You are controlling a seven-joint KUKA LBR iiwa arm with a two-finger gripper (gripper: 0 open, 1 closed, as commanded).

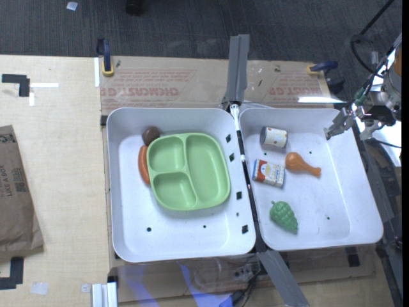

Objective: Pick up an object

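The left bin (121,190) holds a green tray (188,170) with a brown ball (151,134) and an orange sausage (143,164) tucked at its left rim. The right bin (358,190) holds the likelier picks: a small can (274,137) lying on its side, a carton (269,173), an orange drumstick (301,164) and a green cluster (284,216). The gripper (339,125) hangs over that bin's upper right edge; whether its fingers are apart or together I cannot tell. The drumstick lies nearest, left of the gripper and toward the camera, its long axis running left to right and tilting slightly down, so the fingers should probably close across that axis.
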